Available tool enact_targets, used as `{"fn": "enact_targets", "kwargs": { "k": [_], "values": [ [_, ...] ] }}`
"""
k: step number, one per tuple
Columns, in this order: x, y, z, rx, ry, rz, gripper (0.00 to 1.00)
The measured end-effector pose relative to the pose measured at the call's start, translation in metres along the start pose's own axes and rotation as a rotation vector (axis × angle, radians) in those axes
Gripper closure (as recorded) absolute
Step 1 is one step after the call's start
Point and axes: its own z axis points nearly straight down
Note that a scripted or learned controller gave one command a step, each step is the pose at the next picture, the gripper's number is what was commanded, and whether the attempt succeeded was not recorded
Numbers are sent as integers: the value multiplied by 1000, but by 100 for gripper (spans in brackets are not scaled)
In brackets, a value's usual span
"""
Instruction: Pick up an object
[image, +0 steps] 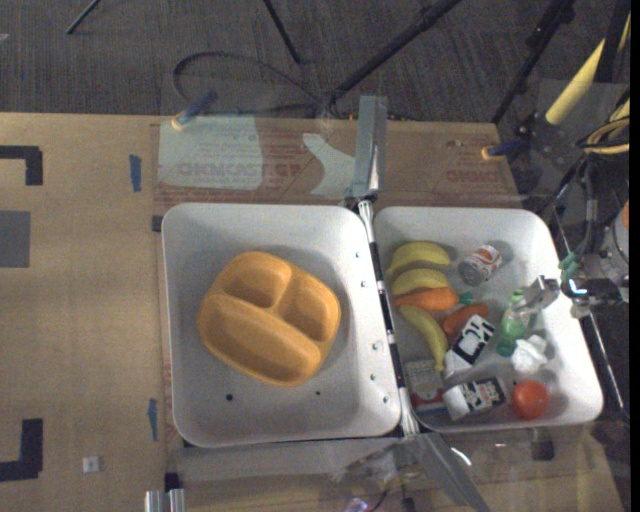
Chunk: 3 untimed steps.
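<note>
We look down on a brown table (80, 300) bearing two white bins side by side. In the left bin (190, 380) lies an orange-yellow tray (268, 317) with three compartments, set at a slant near the middle. The right bin (570, 370) is crowded. Along its left side we see three bananas (420, 254), two near the top and one curving down below them, with a carrot (428, 299) lying across between them. A small can (481, 264) sits near the top, to the right of the upper bananas. Below the carrot there is an orange piece (462, 317) touching a black-and-white carton (472, 340). A green bottle (513, 320) stands just right of that carton, with a white crumpled thing (530, 353) beneath it. A second dark carton (475, 395) lies near the front wall, and a tomato (530, 399) rests beside it in the front right corner. The hand (545, 292) reaches in from the right, over the right bin's right side, just above the green bottle. We cannot tell whether it is wide or narrow, and we see nothing held in it
</note>
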Motion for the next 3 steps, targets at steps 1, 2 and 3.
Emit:
{"fn": "enact_targets", "kwargs": {
  "k": [1,2,3],
  "values": [
    [-2,4,22,0,0,-288,0],
    [58,59,136,-5,-3,-266,0],
    [57,60,128,-5,-3,-263,100]
  ]
}}
